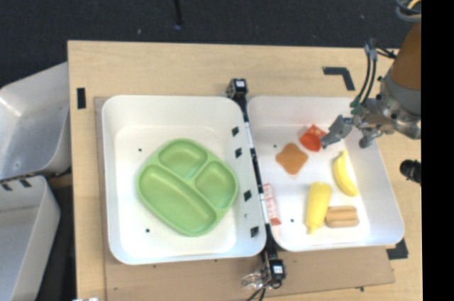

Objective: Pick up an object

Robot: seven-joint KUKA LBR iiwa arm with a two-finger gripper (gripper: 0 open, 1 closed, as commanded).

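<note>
The right bin holds several toy foods. A red piece lies next to a flat orange-brown piece. A yellow banana lies right of them. Nearer the front are a yellow corn-like piece and a brown roll. My gripper hovers over the bin's back right, open, its fingers spread. One fingertip is just right of the red piece, and the banana's top lies just below the gap. Nothing is between the fingers.
The left bin holds a green divided plate. A ridge with clips divides the two bins. The wooden bench runs around them, and grey equipment stands at the left.
</note>
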